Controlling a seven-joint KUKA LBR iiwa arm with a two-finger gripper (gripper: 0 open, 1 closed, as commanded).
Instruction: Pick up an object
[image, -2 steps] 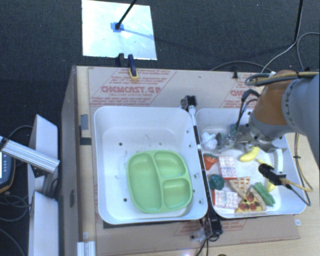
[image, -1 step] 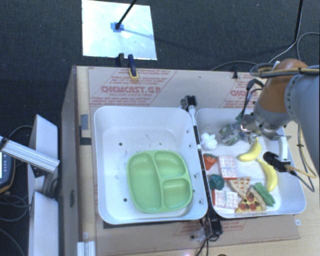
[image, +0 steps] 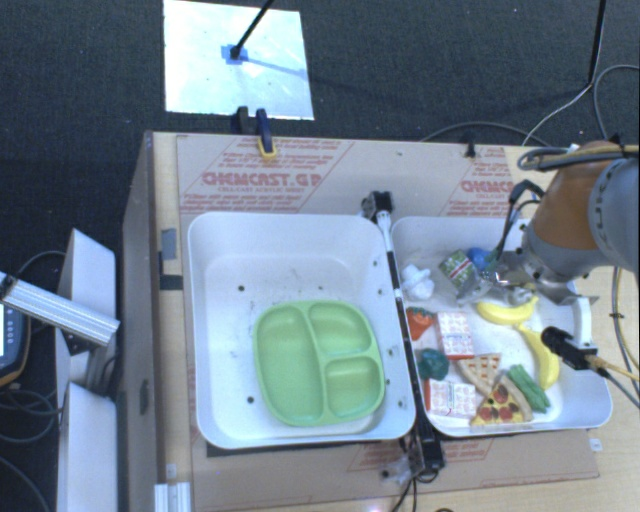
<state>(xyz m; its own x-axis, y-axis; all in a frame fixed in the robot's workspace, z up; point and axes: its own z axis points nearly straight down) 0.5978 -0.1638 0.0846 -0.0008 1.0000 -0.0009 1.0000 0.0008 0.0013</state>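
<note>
While lowered into the right shallow white bin (image: 598, 405) of toy food, poised over yellow plastic banana (image: 507, 312); tool (image: 510, 283) grip state impossible to tell.

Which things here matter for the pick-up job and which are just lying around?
Job: gripper; right bin with banana, pizza slice, strawberry, green can.
Lying about: left bin, green divided plate, blue clamp.
</note>
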